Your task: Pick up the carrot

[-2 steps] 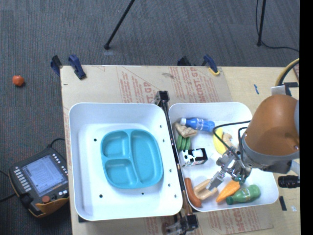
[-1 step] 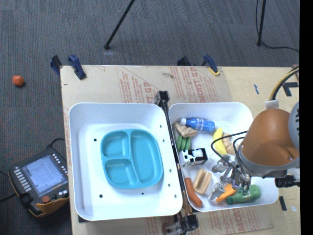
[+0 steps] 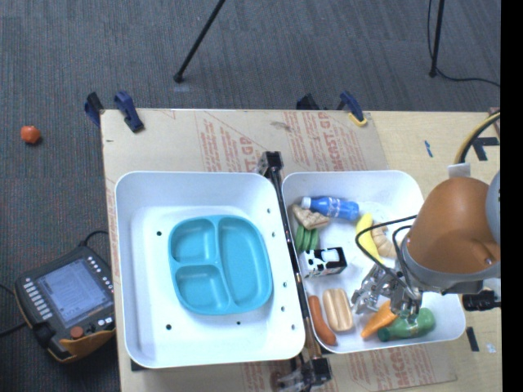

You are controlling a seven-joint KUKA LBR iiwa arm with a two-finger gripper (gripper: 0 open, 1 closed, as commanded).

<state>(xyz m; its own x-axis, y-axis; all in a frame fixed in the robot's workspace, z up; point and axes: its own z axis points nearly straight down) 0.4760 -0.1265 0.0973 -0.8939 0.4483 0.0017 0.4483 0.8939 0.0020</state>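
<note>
Grey arm with its broad orange wrist band (image 3: 453,227), closest to the lens. Reaches in from the right and hangs over the lower right corner of the shallow white right-hand bin (image 3: 351,174). Ends in a metal two-finger gripper (image 3: 382,292), low among the toy food.

Small orange plastic carrot (image 3: 376,325), lying near the bin's front wall, just below the gripper and apparently touching its tip. Presses at its right end against a lumpy green plastic vegetable (image 3: 411,326). Sits a little apart from a tan hot-dog bun (image 3: 337,309) on its left.

Likely trouble from here: closing on the green vegetable along with the carrot, or instead of it, given how tightly the two lie together. Could also squeeze the tapered carrot out sideways and skid it toward the front wall or the bun. Could come up with nothing if the close lands slightly high.

As for the gripper's opening: cannot tell, since the metal parts blur together against the clutter. No sign of the carrot lifted or clearly gripped; looks to rest on the bin floor, so the pick is judged not yet done.
</note>
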